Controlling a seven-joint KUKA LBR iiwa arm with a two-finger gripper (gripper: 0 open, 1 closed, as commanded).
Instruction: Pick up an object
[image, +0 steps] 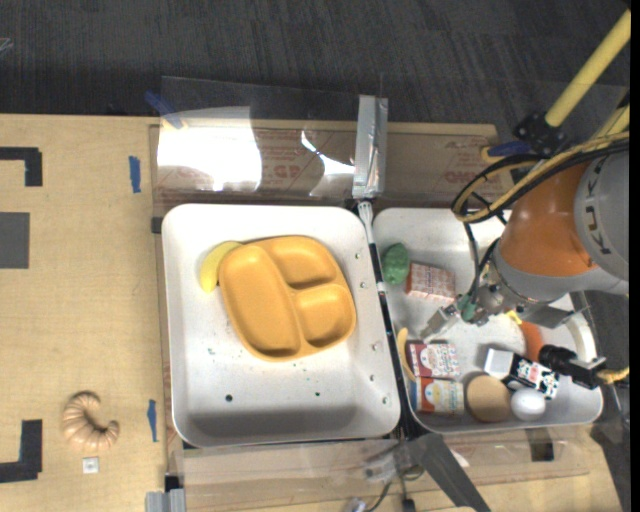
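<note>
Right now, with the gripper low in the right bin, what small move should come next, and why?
Probably a short descent to the bin floor, then close. The gripper hangs over a bare patch of the right bin, between the pink carton and the red-and-white carton, with nothing seen in it. I cannot tell which item it targets.

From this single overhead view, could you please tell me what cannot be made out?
- Gripper: small and blurred under the arm's orange band; its finger state is unreadable.
- Yellow item: mostly hidden under the orange tray in the left bin; its kind is unclear.
- Cartons: their printing is too small to read.
- Right bin: its right side is covered by the arm.
</note>
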